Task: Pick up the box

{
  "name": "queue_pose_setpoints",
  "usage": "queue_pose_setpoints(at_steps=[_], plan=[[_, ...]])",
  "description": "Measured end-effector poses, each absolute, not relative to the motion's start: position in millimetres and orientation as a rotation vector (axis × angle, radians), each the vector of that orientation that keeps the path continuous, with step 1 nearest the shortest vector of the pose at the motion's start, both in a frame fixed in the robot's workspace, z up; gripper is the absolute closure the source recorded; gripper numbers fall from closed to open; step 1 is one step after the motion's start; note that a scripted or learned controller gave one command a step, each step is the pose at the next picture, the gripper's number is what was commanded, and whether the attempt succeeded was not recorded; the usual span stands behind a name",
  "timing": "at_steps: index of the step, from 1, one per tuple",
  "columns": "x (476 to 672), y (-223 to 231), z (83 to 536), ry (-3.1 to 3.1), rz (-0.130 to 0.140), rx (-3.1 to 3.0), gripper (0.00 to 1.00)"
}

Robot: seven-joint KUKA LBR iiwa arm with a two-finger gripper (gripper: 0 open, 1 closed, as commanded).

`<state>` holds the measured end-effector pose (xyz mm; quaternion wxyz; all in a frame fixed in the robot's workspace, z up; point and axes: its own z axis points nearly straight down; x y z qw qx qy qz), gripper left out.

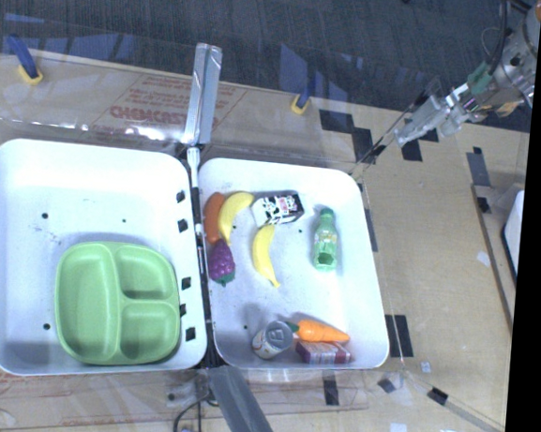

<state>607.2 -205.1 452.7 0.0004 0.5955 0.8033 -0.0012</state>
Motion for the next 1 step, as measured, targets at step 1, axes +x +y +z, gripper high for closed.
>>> queue_pose_setpoints(at_steps=[1], plan=[[608.1, -204.0, 463.3, 2.528, -0.005, 1.862, 1.00]])
